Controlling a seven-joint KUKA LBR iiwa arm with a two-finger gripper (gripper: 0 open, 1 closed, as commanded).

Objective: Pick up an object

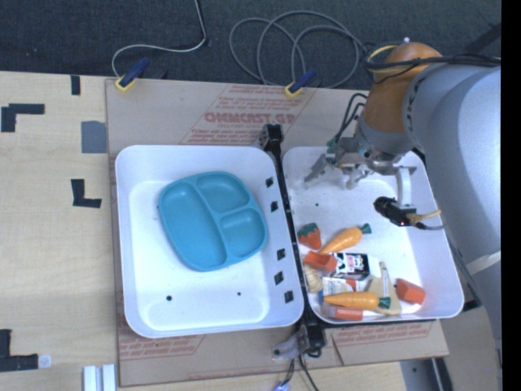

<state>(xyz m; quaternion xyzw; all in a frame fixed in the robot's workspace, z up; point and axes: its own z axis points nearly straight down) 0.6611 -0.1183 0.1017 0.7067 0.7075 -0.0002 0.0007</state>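
- Two-finger gripper (pixel 332 175) seen over the far part of the right white bin (pixel 431 255); jaws spread, nothing pinched.
- Toy orange plastic carrot (pixel 342 239) lies mid-bin, apart from the gripper.
- Blue sectioned plastic plate (pixel 213 219) lies in the left white bin (pixel 138 243).

Dark carpet (pixel 98 15), wooden bench (pixel 49 243)

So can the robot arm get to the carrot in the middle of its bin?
Probably yes. The gripper hangs over the bare far end of the right bin, and the carrot lies on top, nearer the camera, with nothing over it. Toys crowd close beside it, though.
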